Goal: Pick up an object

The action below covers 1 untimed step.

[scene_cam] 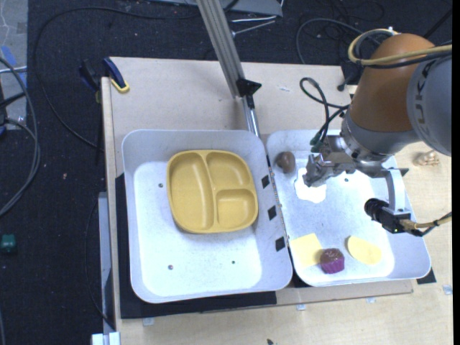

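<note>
White piece just below end effector

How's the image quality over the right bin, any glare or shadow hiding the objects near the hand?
Camera view: lighting is even and soft. The right bin looks bright but not blown out. The hand casts slight shading over a white patch beneath it. The brown object, yellow square, purple piece and yellow round read clearly. The hand is somewhat soft and dark, its details hard to resolve.

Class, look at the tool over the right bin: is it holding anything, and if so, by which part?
It cannot be told. The tool sits above a white object in the right bin, but no grip is visible.
</note>
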Each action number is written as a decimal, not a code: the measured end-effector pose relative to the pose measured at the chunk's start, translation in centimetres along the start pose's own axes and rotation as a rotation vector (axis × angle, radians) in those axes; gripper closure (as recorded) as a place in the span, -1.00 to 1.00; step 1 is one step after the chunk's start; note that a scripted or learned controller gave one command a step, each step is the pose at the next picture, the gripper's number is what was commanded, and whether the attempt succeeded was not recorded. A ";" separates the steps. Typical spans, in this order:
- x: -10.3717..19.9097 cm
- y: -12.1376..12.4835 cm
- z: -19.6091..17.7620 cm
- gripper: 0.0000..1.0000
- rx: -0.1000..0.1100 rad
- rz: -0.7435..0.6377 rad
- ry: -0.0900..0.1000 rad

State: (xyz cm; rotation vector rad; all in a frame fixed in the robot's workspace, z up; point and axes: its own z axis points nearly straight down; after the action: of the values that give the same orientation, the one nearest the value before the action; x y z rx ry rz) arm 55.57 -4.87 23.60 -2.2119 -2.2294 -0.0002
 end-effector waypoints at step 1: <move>5.6 1.3 -0.9 1.00 -0.003 -0.001 0.000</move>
State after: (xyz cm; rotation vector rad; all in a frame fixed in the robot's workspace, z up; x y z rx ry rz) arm 56.79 0.70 24.50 -2.2121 -2.2320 -0.0040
